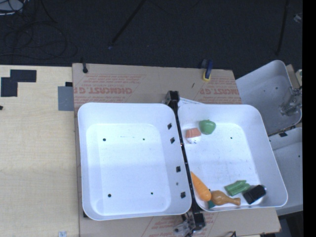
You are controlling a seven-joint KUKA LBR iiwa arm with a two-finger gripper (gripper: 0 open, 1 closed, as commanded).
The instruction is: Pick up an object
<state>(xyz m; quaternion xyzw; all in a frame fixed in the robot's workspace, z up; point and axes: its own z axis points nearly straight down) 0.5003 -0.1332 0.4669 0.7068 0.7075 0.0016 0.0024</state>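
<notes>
One fixed camera, high above the bench (39, 147) (slanted downward), both white bins (128, 111) in frame.

Wooden bench (34, 147) bears cardboard sheet (148, 83), seemingly beneath two bins (126, 110).

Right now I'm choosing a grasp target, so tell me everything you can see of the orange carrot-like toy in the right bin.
The carrot toy is a smooth, plastic-looking orange cone, lying flat on the floor of the right bin near its front left corner. It runs diagonally beside the divider wall, narrower end pointing up the picture and wider end toward the front. That wider end meets or overlaps a tan, gourd-shaped toy; whether they truly touch is unclear. A green piece and a black block lie apart, to its right.
</notes>
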